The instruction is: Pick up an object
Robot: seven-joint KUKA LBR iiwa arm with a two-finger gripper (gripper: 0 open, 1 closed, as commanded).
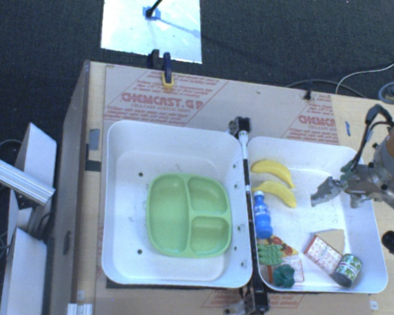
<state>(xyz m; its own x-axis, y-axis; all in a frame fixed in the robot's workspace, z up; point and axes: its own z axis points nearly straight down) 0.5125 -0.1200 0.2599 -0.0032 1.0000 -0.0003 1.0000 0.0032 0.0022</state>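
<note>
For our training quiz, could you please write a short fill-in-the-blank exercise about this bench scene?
1. The green plate lies in the ____ bin of the camera view.
2. The number of bananas in the right bin is ____.
3. The blue bottle has a ____ cap.

Missing words: left; two; white

The light is bright and even, coming from above. The white bins [184, 145] shine, and their walls look almost washed out. A pale sheet [153, 17] at the top glares a cold blue-white. The floor [36, 27] is dark and grainy. Shadows are soft and small. The whole picture is a bit fuzzy, so small print blurs.
</note>
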